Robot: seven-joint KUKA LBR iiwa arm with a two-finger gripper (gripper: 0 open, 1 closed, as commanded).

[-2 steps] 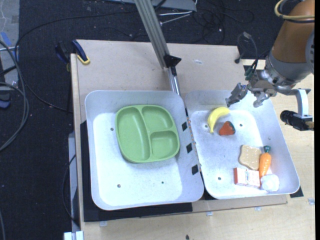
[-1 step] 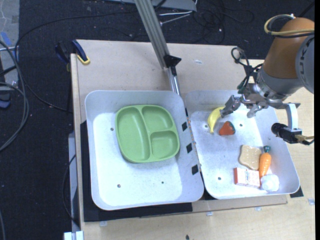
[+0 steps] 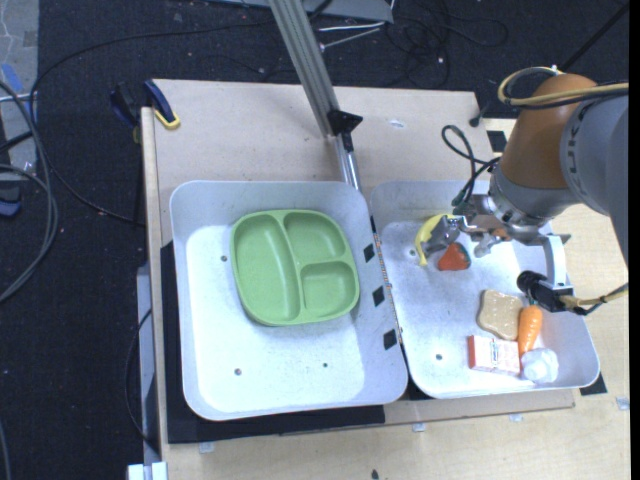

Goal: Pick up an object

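- Nearest me, low right of the frame, I see a small carton, a white ball, a carrot and toast in the right bin.
- Left of centre, the left bin holds a green divided plate.
- Farther up at right, my end effector sits over a red piece and a yellow one; I cannot tell its grip.

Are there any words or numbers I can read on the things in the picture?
None can be read.
The small red and white box in the right bin has print on it, but it is too small and blurred to read.
The green divided plate bears no writing.
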